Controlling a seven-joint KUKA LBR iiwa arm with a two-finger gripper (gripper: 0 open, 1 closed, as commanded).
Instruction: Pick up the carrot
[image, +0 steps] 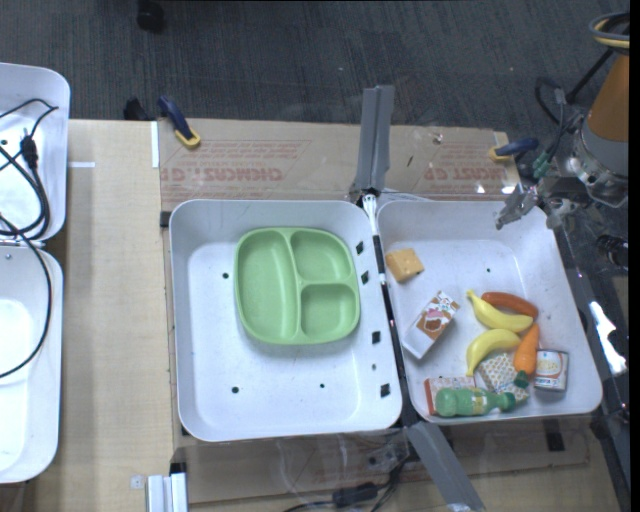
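We find the carrot (527, 350) hemmed in: bananas (497, 330) at its left, can (549, 369) at its right, bottle (473, 402) below. Right bin's (455, 232) upper floor lies open.

The carrot (526, 352) is a small orange toy with a green top, lying flat in the right bin (470, 225) near its right wall and toward the front right corner; its length runs roughly front to back, green end pointing at the front edge
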